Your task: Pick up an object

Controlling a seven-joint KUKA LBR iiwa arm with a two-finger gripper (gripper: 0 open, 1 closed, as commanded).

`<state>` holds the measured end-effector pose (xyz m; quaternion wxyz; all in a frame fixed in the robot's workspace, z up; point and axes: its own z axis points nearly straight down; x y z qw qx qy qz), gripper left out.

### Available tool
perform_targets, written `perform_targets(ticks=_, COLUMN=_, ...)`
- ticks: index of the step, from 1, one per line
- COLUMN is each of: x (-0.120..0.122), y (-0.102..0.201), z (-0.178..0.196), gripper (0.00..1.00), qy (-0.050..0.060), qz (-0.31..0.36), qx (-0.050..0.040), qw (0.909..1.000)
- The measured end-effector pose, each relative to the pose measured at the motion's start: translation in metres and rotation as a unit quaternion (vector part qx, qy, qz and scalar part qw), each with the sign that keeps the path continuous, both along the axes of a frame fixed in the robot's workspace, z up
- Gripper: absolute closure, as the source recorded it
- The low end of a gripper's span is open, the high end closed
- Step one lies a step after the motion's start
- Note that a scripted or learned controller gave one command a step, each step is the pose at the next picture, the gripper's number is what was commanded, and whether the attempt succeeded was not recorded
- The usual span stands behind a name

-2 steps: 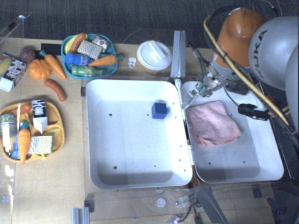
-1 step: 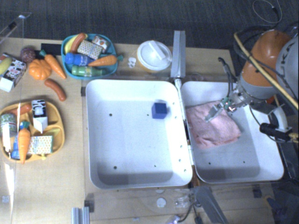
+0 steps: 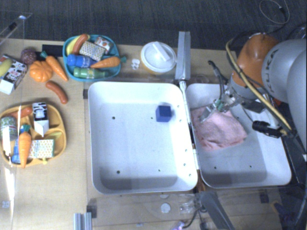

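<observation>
The surface [image 3: 72, 195] is pale wood and carries two shallow white bins side by side. The left bin [image 3: 139, 176] lies well to the left of the fingers, and the right bin [image 3: 249, 171] sits under them. The grey arm [image 3: 283, 66], with its orange band [image 3: 254, 51], reaches in from the right and ends over the upper left part of the right bin.

A pink cloth [image 3: 218, 131] lies crumpled in the right bin, just below the fingers and spreading to their lower right. The gripper [image 3: 214, 108] is down at the cloth's upper edge; its fingers seem to touch the fabric, but whether they are wide, narrow or pinching it I cannot tell.

A small blue block [image 3: 164, 113] rests alone in the upper right part of the left bin, to the left of the fingers and apart from them.

Farther left, outside the bins, stand a blue bowl [image 3: 72, 73] of toy food and a yellow tray [image 3: 60, 128] of toy food. A white lid [image 3: 159, 55] sits above the left bin, up and left of the fingers.
</observation>
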<state>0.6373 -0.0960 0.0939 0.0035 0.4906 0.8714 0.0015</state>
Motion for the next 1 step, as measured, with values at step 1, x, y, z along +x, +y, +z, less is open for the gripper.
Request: perform_targets(ticks=1, x=0.0295, y=-0.0506, z=-0.0047, gripper=0.0, qy=0.017, qz=0.048, qx=0.0072, qw=0.9987)
